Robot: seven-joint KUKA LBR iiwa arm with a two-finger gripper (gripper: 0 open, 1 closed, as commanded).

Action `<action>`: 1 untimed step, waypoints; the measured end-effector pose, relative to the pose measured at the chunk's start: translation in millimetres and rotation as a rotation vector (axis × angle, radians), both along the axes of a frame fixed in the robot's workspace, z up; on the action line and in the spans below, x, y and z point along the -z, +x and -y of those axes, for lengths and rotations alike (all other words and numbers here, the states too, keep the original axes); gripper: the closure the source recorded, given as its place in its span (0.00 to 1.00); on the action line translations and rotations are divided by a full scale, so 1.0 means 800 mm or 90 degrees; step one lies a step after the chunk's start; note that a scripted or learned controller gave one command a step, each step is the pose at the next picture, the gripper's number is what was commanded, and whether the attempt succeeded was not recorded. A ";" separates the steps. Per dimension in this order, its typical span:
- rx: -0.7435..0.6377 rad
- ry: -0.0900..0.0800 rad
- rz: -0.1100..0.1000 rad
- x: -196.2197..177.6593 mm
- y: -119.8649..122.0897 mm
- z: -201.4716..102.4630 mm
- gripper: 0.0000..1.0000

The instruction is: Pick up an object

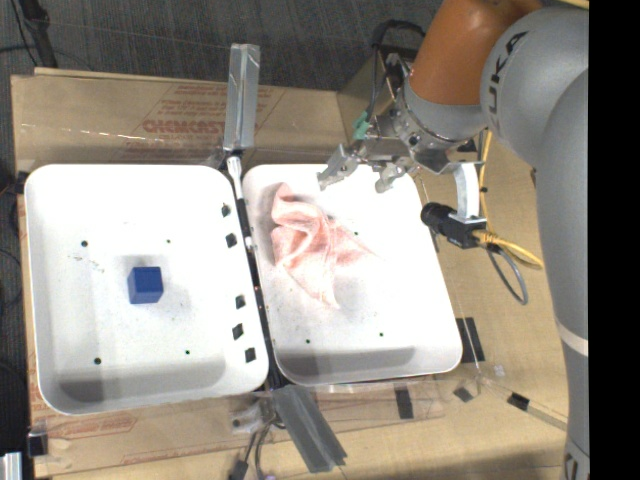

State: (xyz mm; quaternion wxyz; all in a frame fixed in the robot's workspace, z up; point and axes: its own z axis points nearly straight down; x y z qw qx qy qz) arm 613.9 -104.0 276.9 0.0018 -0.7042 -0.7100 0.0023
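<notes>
Pink cloth (308, 240) 1, blue cube (146, 284) 1, white bins (60, 193) 2

Two bins sit side by side at frame centre. The left bin (60, 268) holds a cube (146, 284) near its middle. The right bin (420, 308) holds a cloth (308, 240) in its upper left part. The gripper (360, 173) is above the right bin's upper edge.

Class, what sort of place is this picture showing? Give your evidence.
Probably a robotics lab bench: a grey industrial arm reaches over two white bins, one holding a blue cube, one a pink cloth.
</notes>
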 end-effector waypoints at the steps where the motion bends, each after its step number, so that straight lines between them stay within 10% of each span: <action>1: -0.021 0.001 -0.001 0.189 -0.036 -0.015 0.00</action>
